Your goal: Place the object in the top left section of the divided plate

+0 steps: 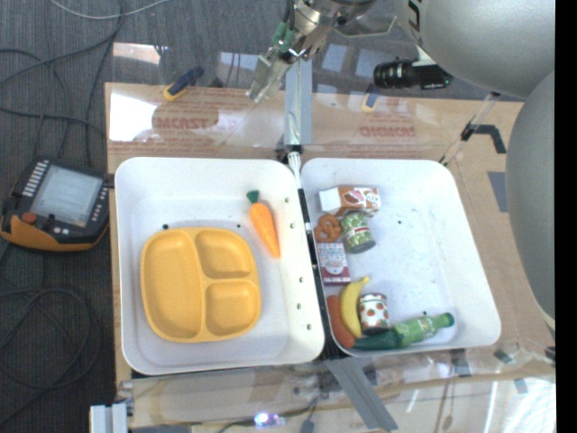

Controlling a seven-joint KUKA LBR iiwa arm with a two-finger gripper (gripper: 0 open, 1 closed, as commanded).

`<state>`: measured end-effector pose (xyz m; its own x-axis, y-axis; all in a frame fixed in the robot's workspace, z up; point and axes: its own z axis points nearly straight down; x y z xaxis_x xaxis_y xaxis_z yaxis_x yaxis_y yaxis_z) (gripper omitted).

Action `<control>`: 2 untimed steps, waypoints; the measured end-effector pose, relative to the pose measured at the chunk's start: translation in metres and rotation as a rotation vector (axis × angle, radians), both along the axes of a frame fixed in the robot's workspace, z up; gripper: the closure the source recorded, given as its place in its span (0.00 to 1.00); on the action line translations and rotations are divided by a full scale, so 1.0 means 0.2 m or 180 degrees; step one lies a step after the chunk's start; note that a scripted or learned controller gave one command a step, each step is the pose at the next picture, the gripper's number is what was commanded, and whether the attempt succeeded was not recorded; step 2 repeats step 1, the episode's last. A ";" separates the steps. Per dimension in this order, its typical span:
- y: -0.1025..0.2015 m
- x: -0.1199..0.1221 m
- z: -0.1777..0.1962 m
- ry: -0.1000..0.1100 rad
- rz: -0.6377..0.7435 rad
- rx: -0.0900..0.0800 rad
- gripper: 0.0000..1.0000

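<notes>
Both bins point(126, 242) are plain white, faintly speckled, sitting on a tan cardboard sheet point(180, 120) printed with faded reddish lettering. The divided plate point(200, 283) is a solid mustard yellow. Beside it the carrot point(263, 225) is bright orange with a small dark green top. Over in the right bin point(451, 242), the banana point(352, 301) is yellow, the bottle point(422, 327) is green with a paler label, and the can point(371, 312) has a red and white label. A small carton point(360, 198) shows red and white print. The arm point(491, 25) is grey. On the dark grey carpet, the pendant point(56, 206) is orange and black with a pale grey screen
</notes>
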<state>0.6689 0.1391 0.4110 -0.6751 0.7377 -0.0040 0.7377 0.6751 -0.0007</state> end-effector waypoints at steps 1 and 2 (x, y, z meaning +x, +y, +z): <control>0.40 -0.16 0.12 -0.0001 0.0369 0.0005 1.00; 0.40 -0.16 0.12 -0.0001 0.0369 0.0005 1.00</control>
